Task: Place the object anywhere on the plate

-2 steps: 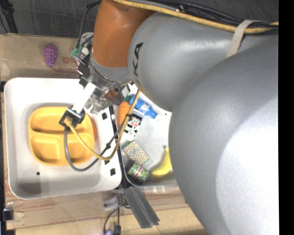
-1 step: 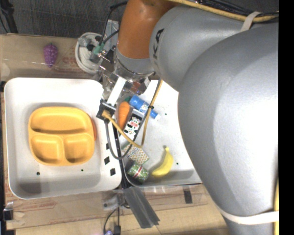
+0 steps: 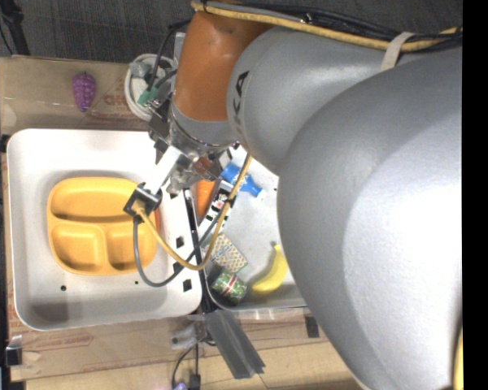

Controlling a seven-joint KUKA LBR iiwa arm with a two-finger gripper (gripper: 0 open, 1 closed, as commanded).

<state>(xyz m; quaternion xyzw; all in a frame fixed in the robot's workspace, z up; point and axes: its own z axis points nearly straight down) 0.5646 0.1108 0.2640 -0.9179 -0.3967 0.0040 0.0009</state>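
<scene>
A yellow divided plate (image 3: 98, 226) lies in the left white bin (image 3: 32, 299). My gripper (image 3: 179, 173) hangs below the orange wrist band, over the wall between the two bins and just right of the plate's right edge. An orange carrot-like object (image 3: 204, 195) shows right beside the gripper at the left edge of the right bin; whether it sits between the fingers is hidden by the wrist and cables. A looping cable (image 3: 159, 254) droops over the plate's right side.
The right bin holds a blue object (image 3: 237, 179), a banana (image 3: 270, 275), a green can (image 3: 228, 286) and a patterned packet (image 3: 228, 257). Purple grapes (image 3: 84, 91) lie on the bench behind the left bin. The arm's bulk covers most of the right bin.
</scene>
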